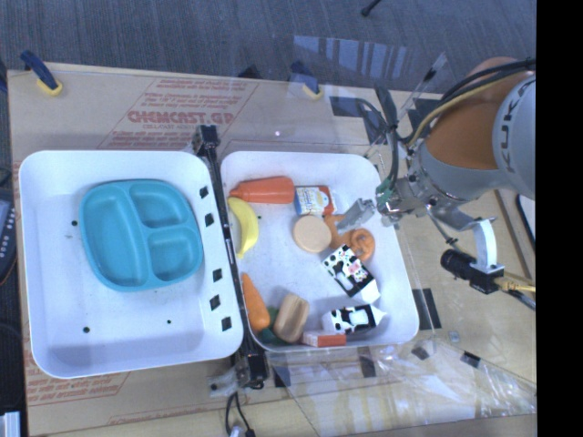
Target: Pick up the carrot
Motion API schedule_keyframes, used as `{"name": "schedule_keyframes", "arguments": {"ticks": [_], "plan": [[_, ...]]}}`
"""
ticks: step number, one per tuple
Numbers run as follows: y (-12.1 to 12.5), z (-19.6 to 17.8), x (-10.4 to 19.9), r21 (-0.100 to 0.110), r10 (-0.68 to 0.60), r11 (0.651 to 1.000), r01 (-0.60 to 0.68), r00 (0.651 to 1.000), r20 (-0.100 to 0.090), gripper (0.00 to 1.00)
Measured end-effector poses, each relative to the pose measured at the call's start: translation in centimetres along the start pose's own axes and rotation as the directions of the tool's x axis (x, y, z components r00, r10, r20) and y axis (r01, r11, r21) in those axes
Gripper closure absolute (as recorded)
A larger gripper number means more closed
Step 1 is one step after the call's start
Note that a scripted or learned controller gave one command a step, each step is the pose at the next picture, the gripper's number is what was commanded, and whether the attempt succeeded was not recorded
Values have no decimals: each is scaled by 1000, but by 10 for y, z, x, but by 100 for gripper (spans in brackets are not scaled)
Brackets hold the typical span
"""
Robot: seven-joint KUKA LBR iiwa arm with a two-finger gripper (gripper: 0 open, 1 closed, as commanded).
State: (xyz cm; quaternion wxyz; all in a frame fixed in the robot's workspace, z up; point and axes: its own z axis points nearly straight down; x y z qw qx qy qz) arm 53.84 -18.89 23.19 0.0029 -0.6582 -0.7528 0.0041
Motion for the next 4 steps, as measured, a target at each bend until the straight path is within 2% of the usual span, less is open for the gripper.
{"name": "schedule_keyframes", "arguments": {"ticks": [1, 2, 3, 4], "plan": [[4, 134, -16, -3, 229, 973, -229, 973, -6, 0], [70, 69, 26, -2, 501, 865, -501, 865, -5, 0], [32, 57, -2, 0, 82, 997, -82, 997, -2, 0], [40, 136, -4, -8, 372, 928, -372, 928, -4, 0]]}}
